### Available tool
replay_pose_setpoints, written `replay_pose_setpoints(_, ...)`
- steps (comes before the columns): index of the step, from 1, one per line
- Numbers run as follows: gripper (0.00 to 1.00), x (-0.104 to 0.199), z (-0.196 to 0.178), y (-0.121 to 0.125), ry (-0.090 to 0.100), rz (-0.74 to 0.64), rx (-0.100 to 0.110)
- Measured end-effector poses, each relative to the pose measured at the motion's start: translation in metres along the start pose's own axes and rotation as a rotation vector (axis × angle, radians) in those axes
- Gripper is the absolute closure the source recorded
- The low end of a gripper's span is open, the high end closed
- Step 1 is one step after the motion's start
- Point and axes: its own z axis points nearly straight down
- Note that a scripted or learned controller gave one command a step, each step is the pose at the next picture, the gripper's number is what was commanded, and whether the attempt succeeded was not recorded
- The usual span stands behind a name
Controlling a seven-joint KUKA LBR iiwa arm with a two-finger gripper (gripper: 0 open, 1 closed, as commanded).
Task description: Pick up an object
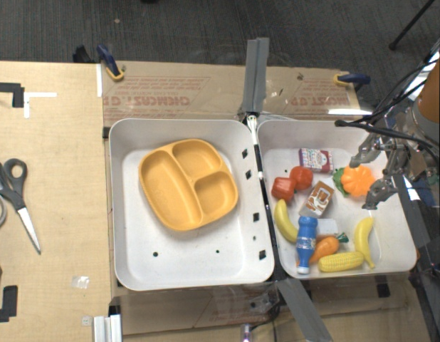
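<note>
Far left on the bench lie the scissors point(17, 194), nothing to do with me; next comes the left bin point(120, 212), which bears only the yellow plate point(188, 184) with its three compartments, lying flat and a little turned; then the right bin point(401, 258), where all the candidates sit. Reading across it: a red piece point(292, 182) near the divider, a banana point(284, 221) below it, a blue bottle point(304, 244) lying beside a carrot point(325, 246), a small brown carton point(318, 199) between them and the pink box point(316, 159) at the back, a corn cob point(340, 262) at the front wall, a second banana point(364, 241) to its right, and an orange pepper point(357, 180) nearest me.

My gripper point(380, 173) hangs at the bin's right side, just beside the pepper; my fingers look parted and I see nothing between them, though the wiring around them muddies the view.

So I judge the task barely begun: every object rests in the bin, none is lifted; closing on one, probably the pepper, and raising it is all left to do.
</note>
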Motion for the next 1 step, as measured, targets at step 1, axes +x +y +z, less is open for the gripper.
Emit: replay_pose_setpoints(1, 0.0, 0.0063, 0.1335, 0.0396, -0.026, 0.034, 0.005)
